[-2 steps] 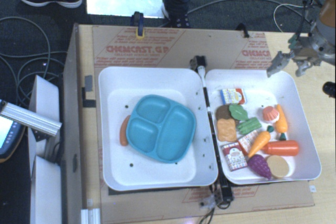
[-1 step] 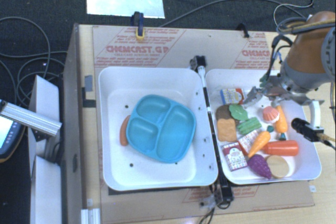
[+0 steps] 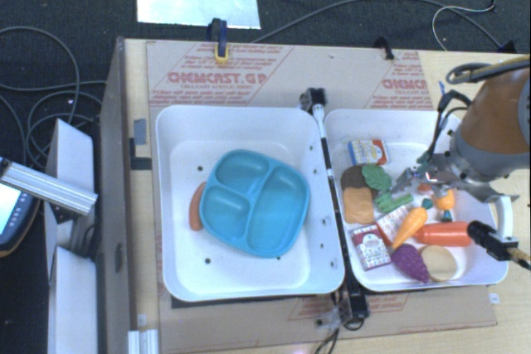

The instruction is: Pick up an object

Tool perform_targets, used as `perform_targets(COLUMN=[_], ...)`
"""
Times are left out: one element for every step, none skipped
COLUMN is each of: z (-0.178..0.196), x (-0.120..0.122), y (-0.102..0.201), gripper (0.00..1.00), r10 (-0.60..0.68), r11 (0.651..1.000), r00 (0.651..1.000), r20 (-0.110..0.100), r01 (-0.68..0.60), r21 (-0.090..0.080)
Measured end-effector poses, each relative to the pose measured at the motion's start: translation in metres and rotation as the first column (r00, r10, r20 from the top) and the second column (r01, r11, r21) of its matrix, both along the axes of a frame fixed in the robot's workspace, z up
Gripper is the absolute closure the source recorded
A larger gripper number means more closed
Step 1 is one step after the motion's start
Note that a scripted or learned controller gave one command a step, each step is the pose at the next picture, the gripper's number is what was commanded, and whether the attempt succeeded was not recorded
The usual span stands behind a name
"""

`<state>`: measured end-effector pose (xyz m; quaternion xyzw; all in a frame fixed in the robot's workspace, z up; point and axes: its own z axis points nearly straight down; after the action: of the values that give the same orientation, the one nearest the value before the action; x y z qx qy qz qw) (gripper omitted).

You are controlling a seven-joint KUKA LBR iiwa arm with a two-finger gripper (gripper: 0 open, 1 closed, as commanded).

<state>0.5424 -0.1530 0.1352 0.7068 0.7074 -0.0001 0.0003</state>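
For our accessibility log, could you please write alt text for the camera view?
The arm reaches from the right into the right bin, its pincer low over a heap of toy food including a carrot and purple grapes. The left bin holds a blue tray with a sausage beside it.

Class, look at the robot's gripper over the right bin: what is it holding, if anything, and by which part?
It cannot be told: the gripper sits low among the toy foods in the right bin, with nothing visibly held.

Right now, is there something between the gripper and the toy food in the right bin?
Nothing visible stands between them. The gripper is already low inside the right bin, beside the green toy and above the carrot, among closely packed pieces.
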Motion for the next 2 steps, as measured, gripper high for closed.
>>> perform_targets(z=[-0.045,-0.034], x=[-0.030,-0.028], y=[0.005,0.004], gripper=[0.00,1.00], r10=[0.001,0.002], r11=[1.000,1.000], r00=[1.000,1.000], r20=[0.018,0.024], r01=[-0.001,-0.002], r21=[-0.001,-0.004])
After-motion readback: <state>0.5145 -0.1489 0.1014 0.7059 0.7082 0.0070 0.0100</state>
